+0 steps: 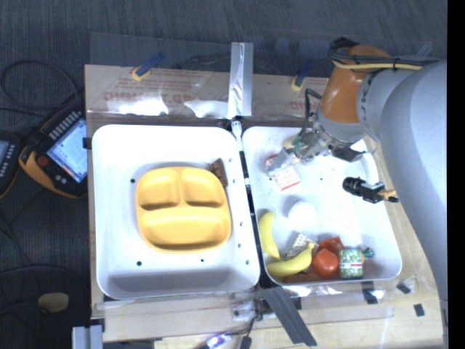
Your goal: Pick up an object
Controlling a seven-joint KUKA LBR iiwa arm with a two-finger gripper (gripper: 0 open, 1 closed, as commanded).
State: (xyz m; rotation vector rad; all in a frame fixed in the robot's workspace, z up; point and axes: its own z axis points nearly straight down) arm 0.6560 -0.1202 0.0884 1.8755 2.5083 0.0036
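Camera view: gripper low in the right bin, jaw state can't tell, too blurred. Small red-and-white packet lies just below-left of the jaws, probably the nearest pick, long axis slanted.

No legible text anywhere; faint red print on the taped sheet unreadable.

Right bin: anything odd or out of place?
Nothing damaged or spilled. The right bin has its bananas, tomato and green can crowded into the near corner. The hand sits over the far side.
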